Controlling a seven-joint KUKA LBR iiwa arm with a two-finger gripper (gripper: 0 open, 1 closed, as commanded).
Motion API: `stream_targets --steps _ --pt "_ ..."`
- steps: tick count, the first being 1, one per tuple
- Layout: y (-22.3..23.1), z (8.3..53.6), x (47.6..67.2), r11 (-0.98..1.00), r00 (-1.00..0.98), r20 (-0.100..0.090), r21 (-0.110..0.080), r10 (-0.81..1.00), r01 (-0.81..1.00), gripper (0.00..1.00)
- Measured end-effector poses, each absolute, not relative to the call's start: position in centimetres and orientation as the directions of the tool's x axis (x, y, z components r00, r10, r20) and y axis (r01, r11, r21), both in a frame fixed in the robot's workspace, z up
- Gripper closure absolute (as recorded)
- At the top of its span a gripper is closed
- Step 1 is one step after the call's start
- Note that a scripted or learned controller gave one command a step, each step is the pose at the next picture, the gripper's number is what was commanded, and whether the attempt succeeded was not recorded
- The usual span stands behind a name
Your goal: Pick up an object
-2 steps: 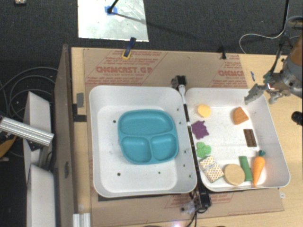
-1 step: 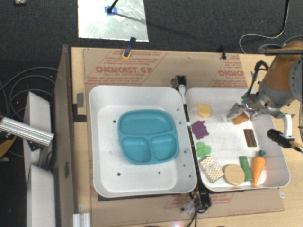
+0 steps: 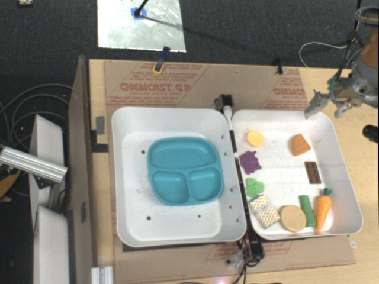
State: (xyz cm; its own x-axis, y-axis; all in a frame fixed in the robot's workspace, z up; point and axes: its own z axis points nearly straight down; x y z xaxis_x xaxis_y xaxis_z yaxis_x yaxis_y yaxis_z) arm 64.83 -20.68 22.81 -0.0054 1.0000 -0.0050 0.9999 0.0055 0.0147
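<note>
**Over the right bin's far corner: pincer wide, holding nothing**

At the upper right, above the far rim of the right bin [image 3: 340, 152], hangs the pincer [image 3: 327, 106], spread wide with nothing between its fingers. Below and left of the pincer, well apart: orange wedge [image 3: 299, 144], yellow disc [image 3: 255, 138], purple piece [image 3: 250, 161], brown bar [image 3: 312, 171]. Farther below: carrot [image 3: 322, 211], green stick [image 3: 307, 210], tan round [image 3: 292, 218], patterned block [image 3: 264, 211], green piece [image 3: 254, 187]. Far left of the pincer, in the left bin [image 3: 127, 158], sits a blue divided tray [image 3: 185, 170].
</note>
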Motion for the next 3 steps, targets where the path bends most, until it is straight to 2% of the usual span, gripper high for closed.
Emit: stream_targets --steps 1,2,3 --pt "-20.5 8.0 63.9 0.002 -0.002 0.002 -0.005 1.000 1.000 0.00" --pt "-17.2 10.0 63.0 0.006 -0.006 0.000 0.000 1.000 1.000 0.00" --pt "-20.4 8.5 62.0 0.000 0.000 -0.001 0.001 1.000 1.000 0.00"
